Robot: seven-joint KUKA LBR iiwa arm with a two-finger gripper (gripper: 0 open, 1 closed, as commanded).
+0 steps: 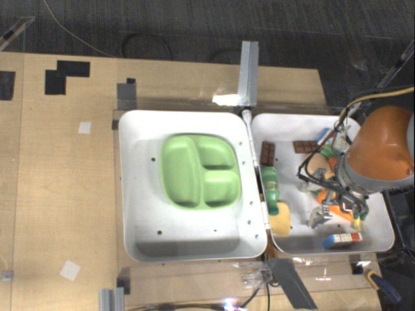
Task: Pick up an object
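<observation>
- The worktop (pixel 58 193) is pale wood-grain board with black square marks near its far left corner and small pale patches on its left side; beyond its far edge lies dark grey carpet with a thin cable looping across it.
- Two shallow white plastic bins sit side by side, a metal post (pixel 249 73) rising at their shared far edge; the left bin (pixel 139 232) holds a light green divided plastic tray (pixel 198 170) at its middle.
- The right bin (pixel 373 241) holds a brown chocolate-like bar (pixel 267 152) near its far left corner, a green bottle (pixel 269 185) along its left wall, a yellow rounded object (pixel 280 219) at its near left corner, and a small red, white and blue box (pixel 342 239) by its near edge.
- The grey arm with orange band (pixel 384 144) hangs over the right bin's right side; the gripper (pixel 329 212) sits low among small orange items (pixel 343 212); whether the jaws are released or clenched cannot be told.
</observation>
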